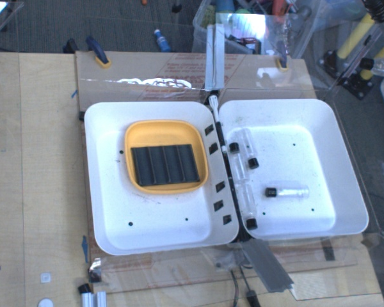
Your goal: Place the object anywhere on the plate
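two white bins sit side by side on the bench. left bin (109, 229) holds a yellow plate (136, 136), roughly square w/ rounded corners, set a bit above the bin's middle. on the plate lies a dark ribbed block (164, 165), four ridges running top to bottom, filling most of the plate floor and tilted slightly.

right bin (320, 126) has clear tubes w/ black caps. one tube (286, 192) lies alone on its side near the bin's middle-lower floor, cap pointing left. more clear tubes (243, 171) lie along the bin's left wall, close together, one after another from upper to lower; black caps show near the top, the middle and the bottom corner. hard to count them, prob three, since the clear plastic blends into the white floor.

a row of small black tabs (216, 171) runs down the seam betw the bins.

plate and the lone tube are well apart, in separate bins. the gripper's fingers: cannot tell.
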Controlling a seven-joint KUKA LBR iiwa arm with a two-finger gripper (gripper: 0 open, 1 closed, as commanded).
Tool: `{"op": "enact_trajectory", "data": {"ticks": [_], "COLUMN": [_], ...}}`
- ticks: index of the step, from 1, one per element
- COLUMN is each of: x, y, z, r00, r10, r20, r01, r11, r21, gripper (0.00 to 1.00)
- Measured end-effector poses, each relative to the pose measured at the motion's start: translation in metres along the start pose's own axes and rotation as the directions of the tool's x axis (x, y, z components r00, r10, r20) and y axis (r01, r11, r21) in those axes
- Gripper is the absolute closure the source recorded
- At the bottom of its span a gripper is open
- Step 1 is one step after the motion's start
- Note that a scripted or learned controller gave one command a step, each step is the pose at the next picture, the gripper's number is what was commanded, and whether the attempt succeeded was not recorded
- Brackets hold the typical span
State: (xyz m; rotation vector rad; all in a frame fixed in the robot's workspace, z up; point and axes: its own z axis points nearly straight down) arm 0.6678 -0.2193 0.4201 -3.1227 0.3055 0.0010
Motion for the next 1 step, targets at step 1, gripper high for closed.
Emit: {"op": "enact_trajectory", "data": {"ticks": [1], "x": [0.0004], "y": [-0.0006], "z": [-0.0138], "r00": [1.000], "r10": [0.000], "r20": [-0.002], "r01": [0.000], "r11": [1.000], "r21": [0.001], "gripper": [1.00]}}
